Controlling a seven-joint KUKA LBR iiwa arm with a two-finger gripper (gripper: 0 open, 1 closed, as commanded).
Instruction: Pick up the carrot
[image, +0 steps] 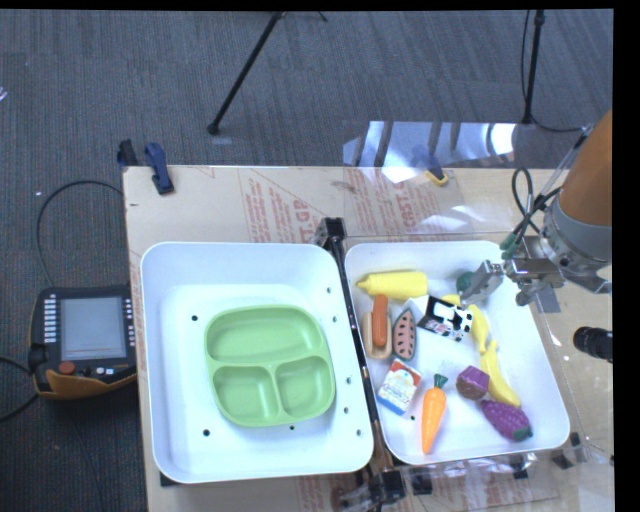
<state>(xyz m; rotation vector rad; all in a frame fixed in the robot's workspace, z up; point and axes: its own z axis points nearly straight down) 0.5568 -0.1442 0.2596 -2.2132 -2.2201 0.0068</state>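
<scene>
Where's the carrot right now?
The carrot lies in the right bin, near its front edge, leafy end pointing away from the camera. A small carton sits just to its left and a purple toy to its right.

Small orange toy carrot with a green leafy top (432, 413), lying flat on the floor of the right-hand white bin, near its front edge, leaves pointing away, tip towards the front
</scene>
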